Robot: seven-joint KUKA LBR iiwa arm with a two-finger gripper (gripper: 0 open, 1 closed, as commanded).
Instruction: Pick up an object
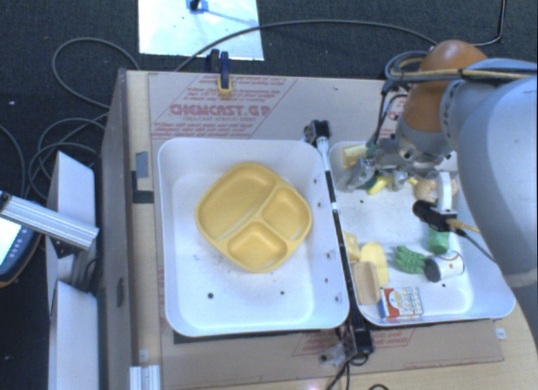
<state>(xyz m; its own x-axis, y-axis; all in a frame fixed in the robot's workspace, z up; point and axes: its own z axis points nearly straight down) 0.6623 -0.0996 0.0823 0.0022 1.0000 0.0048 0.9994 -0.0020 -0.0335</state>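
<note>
The gripper [363, 176] is low at the far end of the right-hand bin [475, 289], close to the divider between the two bins. Whether it is open or closed cannot be told from this slant, since the wrist and its fittings cover the tip. Nothing is plainly seen caught in it. Two candidates lie just beside it: a small yellow piece [353, 155] in the bin's far corner and a second yellow bit [380, 185] just under the wrist. Whether the gripper touches either is unclear. A pale rounded lump [426, 187] sits a little further toward the arm. Nearer the camera in the same bin, well apart from the gripper, are a green toy [409, 260], a darker green piece [439, 239], a black-and-white cylinder [443, 267], a yellow chunk [371, 255], a tan block [365, 281] and a small red-and-white box [401, 303] against the near wall. The left-hand bin [193, 296] holds a yellow divided plate [254, 216]. As I judge it, the task stands at the reach-and-grasp stage. The arm is down among the objects, but no object is seen lifted clear of the bin floor. The closing on something, if not already made, and the whole lift are left to do.
</note>
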